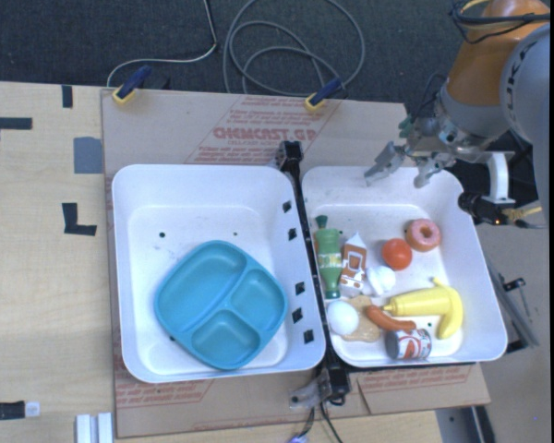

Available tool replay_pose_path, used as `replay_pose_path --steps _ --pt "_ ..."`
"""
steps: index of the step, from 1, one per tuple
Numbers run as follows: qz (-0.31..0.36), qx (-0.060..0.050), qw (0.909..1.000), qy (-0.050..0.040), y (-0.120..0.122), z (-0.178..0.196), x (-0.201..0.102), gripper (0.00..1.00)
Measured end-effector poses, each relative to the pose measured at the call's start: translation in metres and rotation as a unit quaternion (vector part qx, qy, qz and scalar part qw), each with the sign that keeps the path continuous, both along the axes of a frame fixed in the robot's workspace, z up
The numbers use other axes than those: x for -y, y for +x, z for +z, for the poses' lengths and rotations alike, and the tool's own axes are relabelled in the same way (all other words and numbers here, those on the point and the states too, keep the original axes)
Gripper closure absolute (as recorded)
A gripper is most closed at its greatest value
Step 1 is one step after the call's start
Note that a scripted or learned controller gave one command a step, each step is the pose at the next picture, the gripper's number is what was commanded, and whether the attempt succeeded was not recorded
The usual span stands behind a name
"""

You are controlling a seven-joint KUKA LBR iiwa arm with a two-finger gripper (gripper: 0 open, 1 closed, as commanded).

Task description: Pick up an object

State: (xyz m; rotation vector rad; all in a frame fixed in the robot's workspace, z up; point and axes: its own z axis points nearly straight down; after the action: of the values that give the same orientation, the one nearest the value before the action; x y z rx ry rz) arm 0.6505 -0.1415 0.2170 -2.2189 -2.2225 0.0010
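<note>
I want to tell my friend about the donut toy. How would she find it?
Look in the right-hand shallow white bin, the one crowded with toy food. Go to its far right side, near the wall closest to the grey and orange arm. There sits the pink-frosted ring-shaped donut, just above and right of the round red tomato; nothing else near it has a hole through its middle.

Red print on the cardboard sheet (249, 137), up-left of the hand (408, 164), seems to read "CHEMCAST GP"; smaller lines beneath it are illegible.
</note>
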Motion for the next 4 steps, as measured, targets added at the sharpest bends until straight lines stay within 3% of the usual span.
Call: replay_pose_path --steps 1,2,3,4 --pt "0.000 0.001 1.0000 -0.0001 -0.045 -0.121 -0.010 0.00" --pt "-0.004 0.009 0.9999 -0.0045 -0.086 -0.128 -0.024 0.00" --pt "-0.005 0.008 0.9999 -0.0084 -0.085 -0.127 -0.028 0.00" --pt "-0.007 0.013 0.9999 -0.0093 -0.115 -0.127 -0.029 0.00"
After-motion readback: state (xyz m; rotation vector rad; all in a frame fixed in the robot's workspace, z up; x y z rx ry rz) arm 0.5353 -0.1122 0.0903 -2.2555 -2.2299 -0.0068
